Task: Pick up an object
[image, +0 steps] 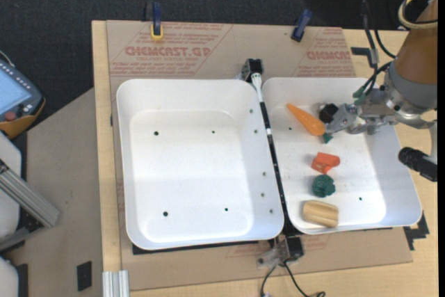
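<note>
We see the claw low in the right bin, beside the carrot at its nine o'clock; we cannot tell its grip. At six o'clock lie an orange block, green ball and wooden block.

Single fixed camera above the bench, looking down at a slant, both white bins fully framed
</note>
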